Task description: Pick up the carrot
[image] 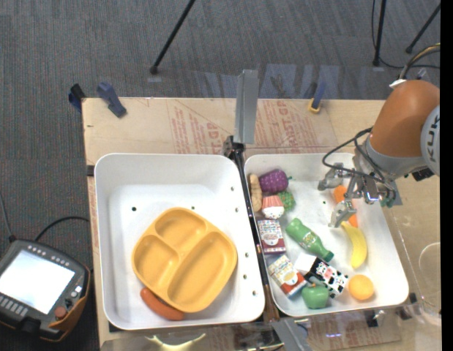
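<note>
The carrot (340, 194) is a small orange piece lying in the upper right part of the right bin (398, 269), mostly covered by the gripper. The gripper (333, 202) hangs directly over it, reaching in from the right below the arm's orange band (405, 119). Its two fingers stand spread, one fingertip (326, 184) at the upper left of the carrot and the other at the lower side, so it looks open around the carrot. Another bit of orange (353, 220) shows just below the gripper, next to the banana.
The right bin also holds a banana (356, 244), an orange (361, 287), a green bottle (308, 240), purple grapes (273, 180), a green pepper (315, 296) and several small cartons. In the left bin (116, 189) lie a yellow divided plate (184, 258) and a sausage (160, 306).
</note>
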### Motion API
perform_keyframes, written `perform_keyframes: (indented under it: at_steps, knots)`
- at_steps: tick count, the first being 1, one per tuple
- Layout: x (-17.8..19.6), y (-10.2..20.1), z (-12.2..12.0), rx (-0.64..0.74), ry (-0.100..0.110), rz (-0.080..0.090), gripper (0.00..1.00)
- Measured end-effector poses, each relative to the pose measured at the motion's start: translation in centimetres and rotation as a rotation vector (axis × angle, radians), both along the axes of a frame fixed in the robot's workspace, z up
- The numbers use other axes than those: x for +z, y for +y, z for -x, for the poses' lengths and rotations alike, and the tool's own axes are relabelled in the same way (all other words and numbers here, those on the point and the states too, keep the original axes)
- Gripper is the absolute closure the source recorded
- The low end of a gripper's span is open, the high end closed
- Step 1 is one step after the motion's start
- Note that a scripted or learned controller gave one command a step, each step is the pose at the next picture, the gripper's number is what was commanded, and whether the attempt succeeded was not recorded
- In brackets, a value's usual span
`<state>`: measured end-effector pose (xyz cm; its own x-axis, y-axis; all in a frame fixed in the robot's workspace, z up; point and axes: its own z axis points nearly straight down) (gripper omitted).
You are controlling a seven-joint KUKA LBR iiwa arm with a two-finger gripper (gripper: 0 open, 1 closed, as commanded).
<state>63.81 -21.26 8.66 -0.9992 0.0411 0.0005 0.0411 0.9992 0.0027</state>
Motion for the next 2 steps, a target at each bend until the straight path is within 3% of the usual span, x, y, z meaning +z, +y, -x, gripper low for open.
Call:
perform_keyframes:
  at_steps: [1,2]
  knots:
    - [1.4,0.1,-0.3,0.003,-0.009,0.002,1.00]
    - [12.8,0.2,2.3,0.300,-0.012,0.006,1.00]
